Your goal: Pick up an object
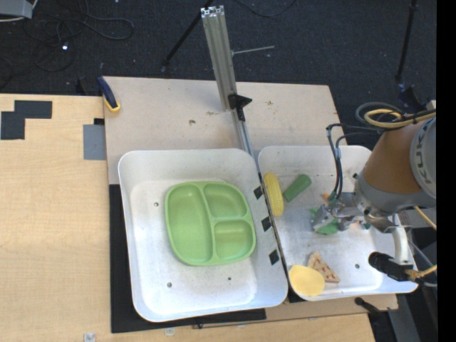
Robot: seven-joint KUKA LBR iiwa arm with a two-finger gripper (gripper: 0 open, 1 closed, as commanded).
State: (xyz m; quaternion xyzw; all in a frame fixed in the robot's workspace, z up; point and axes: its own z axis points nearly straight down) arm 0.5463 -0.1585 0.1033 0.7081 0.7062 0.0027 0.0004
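In the right bin (356, 280) lie a yellow ridged oblong piece (273, 193), a green cylinder (296, 187), a small dark green item (326, 227), a tan wedge (323, 268) and a yellow rounded piece (307, 281) on the front rim. My gripper (332, 216) is low in the middle of the right bin, right over the small dark green item and touching or nearly touching it. The grey arm with its orange band (395, 169) comes in from the right.
The left bin (142, 262) holds a green divided plate (211, 221). A metal post (221, 55) rises behind the bins, with a rod running down along the divider. Cables trail by the arm at the right bin's far edge.
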